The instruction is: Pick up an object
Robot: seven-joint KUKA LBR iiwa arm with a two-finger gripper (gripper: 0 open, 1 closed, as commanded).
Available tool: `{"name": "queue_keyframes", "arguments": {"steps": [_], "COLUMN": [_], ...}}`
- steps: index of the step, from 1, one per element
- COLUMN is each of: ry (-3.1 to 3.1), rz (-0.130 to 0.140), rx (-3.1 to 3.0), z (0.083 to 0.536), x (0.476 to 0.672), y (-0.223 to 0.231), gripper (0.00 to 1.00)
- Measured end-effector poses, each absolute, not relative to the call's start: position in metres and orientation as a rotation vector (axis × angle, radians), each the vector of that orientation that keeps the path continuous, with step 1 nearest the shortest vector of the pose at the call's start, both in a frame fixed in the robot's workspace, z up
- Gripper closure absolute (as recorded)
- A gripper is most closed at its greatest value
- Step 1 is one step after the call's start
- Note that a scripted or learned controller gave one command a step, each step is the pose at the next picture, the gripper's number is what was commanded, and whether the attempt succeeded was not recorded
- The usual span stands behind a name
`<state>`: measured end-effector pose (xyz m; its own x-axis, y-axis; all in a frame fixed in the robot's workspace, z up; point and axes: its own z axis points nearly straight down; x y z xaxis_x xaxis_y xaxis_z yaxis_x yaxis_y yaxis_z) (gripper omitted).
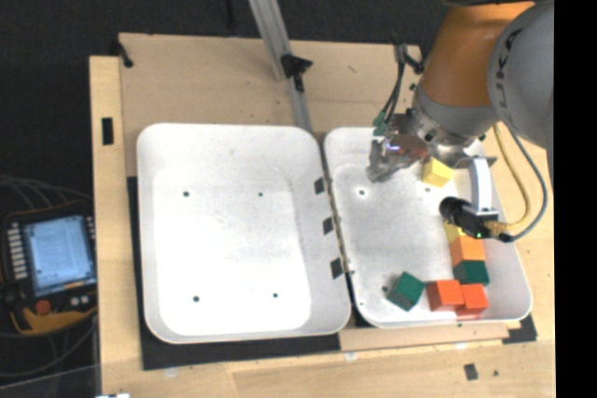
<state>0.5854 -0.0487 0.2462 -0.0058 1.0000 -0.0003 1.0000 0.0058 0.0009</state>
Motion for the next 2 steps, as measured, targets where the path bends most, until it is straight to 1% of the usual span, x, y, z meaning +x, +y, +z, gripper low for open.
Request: {"name": "queue_keyframes", "arguments": {"steps": [1, 2], "ry": [2.230, 2.227], "rz": [0.004, 0.001], "rx": [2.212, 2.214], "z": [0.252, 0.235], "x": [0.593, 0.605], "y": [0.008, 0.058], "gripper": [1.00, 1.00]}}
